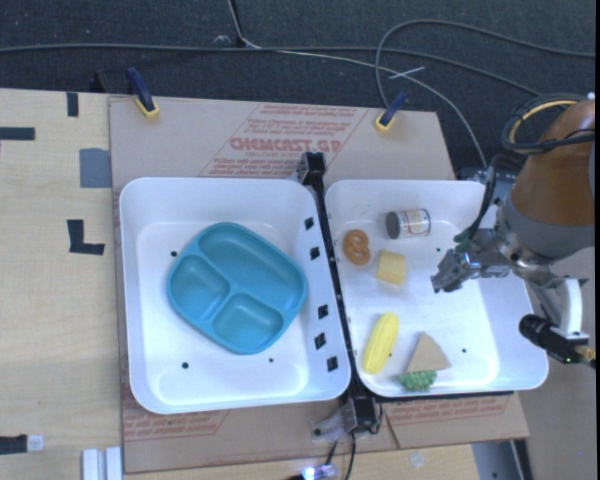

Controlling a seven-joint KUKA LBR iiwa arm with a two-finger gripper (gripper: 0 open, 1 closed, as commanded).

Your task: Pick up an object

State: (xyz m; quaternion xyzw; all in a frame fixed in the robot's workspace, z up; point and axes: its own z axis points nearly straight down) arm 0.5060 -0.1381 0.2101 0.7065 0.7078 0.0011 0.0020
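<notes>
The right bin [480, 363] holds several small toy foods. A small tin can [408, 224] lies on its side near the back. An orange pretzel-like piece [356, 247] sits by the divider, with a pale yellow cheese cube [391, 267] beside it. Toward the front lie a yellow corn cob [381, 342], a tan wedge [429, 352] and a green piece [417, 379]. My gripper [450, 274] hangs over the right middle of this bin, to the right of the cheese cube, with nothing visible between its dark fingers.
A blue divided plate [237, 286] lies in the left bin [145, 268]. The arm's orange band [555, 168] and grey wrist overhang the right bin's right wall. Cables run across the dark floor behind the bench.
</notes>
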